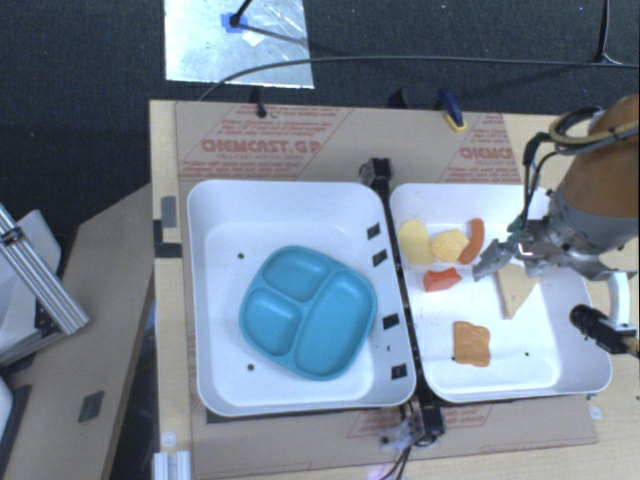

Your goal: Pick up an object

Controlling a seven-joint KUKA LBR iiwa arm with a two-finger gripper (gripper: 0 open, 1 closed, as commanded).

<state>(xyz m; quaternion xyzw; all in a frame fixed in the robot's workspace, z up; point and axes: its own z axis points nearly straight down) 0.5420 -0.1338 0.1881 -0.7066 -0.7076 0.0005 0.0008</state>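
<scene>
**Arm over the right bin, nothing lifted yet**

We look down on a table with two white bins side by side. The left bin holds a blue divided plate. The right bin holds small toy foods: a yellow piece, a paler yellow piece touching it, a sausage just beside that, a red piece below them, an orange piece nearer the front, and a tan wedge to the right.

The arm reaches in from the right. Its end effector sits low between the sausage and the wedge. We cannot tell how far open it is, and we see nothing held in it.

We judge the risks as follows. The foods lie close together, so a descent could land between pieces and close on air. It could also nudge the sausage or red piece aside. The wedge lies flat and may slip out of a pinch.
</scene>
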